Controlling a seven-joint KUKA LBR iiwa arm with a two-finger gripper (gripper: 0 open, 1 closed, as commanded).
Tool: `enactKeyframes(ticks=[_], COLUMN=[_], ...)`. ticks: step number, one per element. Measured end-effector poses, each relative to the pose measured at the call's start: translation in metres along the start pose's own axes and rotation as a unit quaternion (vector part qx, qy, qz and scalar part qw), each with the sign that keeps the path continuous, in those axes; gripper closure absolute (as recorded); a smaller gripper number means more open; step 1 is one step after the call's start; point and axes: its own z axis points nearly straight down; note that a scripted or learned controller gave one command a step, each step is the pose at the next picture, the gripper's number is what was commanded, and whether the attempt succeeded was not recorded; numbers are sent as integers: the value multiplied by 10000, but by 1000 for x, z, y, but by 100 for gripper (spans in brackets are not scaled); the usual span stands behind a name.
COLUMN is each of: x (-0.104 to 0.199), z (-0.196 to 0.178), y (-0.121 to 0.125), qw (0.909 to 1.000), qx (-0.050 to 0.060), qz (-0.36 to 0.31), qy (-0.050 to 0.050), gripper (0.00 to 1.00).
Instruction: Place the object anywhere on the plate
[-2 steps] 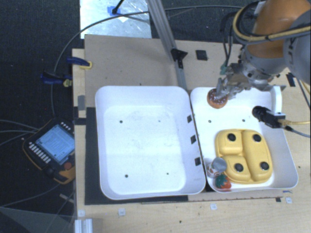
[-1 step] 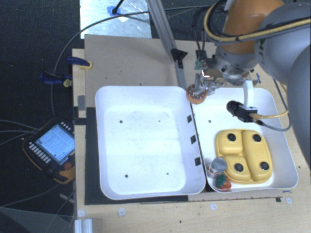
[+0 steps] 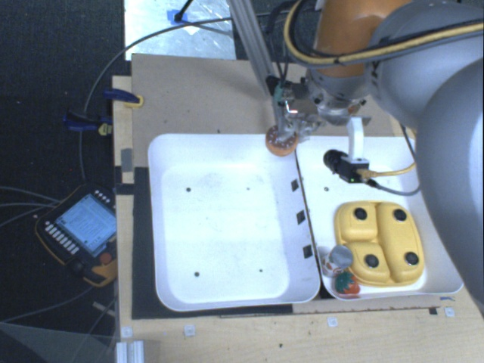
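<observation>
tool at the left bin's far rim | grip: cannot tell | brown object just under it | yellow plate nearer and right, not yet reached

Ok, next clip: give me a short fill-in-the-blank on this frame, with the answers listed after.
1. The yellow plate with four compartments lies in the ____ bin.
2. The pincer hangs over the far end of the rim where the two ____ bins meet.
3. A small round brown object sits just under the pincer, at the ____ edge of the left bin.
4. The handheld control pendant lies to the ____ of the bench.

Missing words: right; white; far; left
</observation>
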Motion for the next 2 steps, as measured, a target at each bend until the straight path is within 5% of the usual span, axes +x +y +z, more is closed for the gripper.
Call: enactKeyframes(ticks=[1,2], x=[52,50], z=[7,7], y=[11,11], qw=[10000,10000], qx=[0,7], qz=[1,13], qy=[0,-3], gripper=[100,0])
